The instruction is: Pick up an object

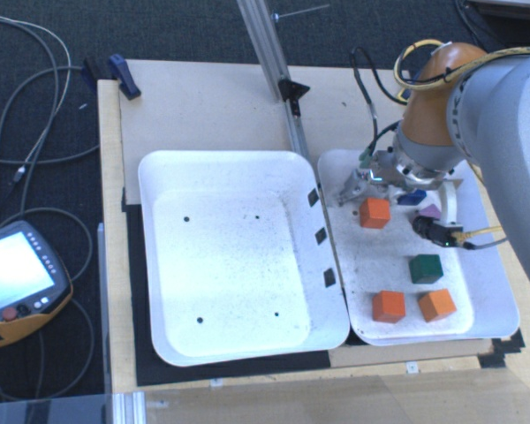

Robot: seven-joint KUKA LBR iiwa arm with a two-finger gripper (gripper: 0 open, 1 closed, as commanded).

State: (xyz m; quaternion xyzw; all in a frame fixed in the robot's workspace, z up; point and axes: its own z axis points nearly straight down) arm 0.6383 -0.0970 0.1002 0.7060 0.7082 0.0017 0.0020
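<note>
**End effector low over the right bin, above an orange cube**

The end effector (384, 182) hangs at the upper part of the right bin (490, 312), just above an orange cube (374, 213); nothing shows between its fingers, and how far they are spread I cannot tell. The cube is blocky with no clear long axis, its faces turned slightly off the bin's edges. It lies close to the bin's left wall, with bare floor below it. Lower in the bin sit a green cube (426, 268) and two more orange cubes (389, 306) (437, 305), near the bottom rim. The left bin (159, 179) lies beside it on the tabletop (203, 104).
</note>
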